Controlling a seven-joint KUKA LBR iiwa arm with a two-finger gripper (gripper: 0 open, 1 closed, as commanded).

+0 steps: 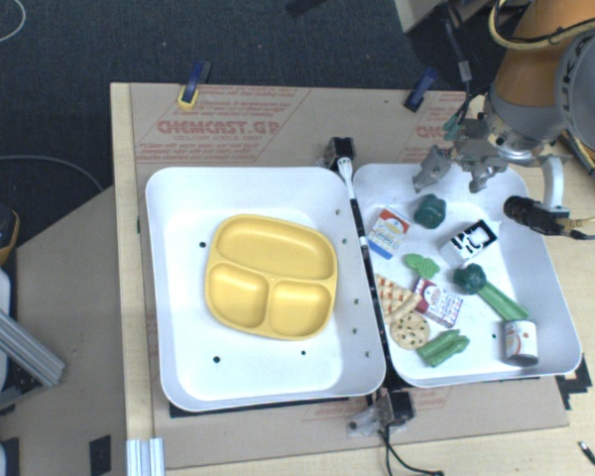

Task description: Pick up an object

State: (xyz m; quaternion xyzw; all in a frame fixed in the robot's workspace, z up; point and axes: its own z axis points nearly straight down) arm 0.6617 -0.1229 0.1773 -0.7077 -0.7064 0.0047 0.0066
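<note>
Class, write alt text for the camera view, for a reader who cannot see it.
A grey robot arm's gripper hovers, fingers spread and holding nothing, over the far edge of the right white bin, which holds small toy foods and packets. The left white bin holds a yellow divided tray.

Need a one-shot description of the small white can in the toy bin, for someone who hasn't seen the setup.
Go to the right bin, the one crowded with small toys, next to the bin holding the yellow divided plate. In its near right corner lies a small white can on its side, just past the end of the green-handled toy. It is the only white cylinder there.
</note>
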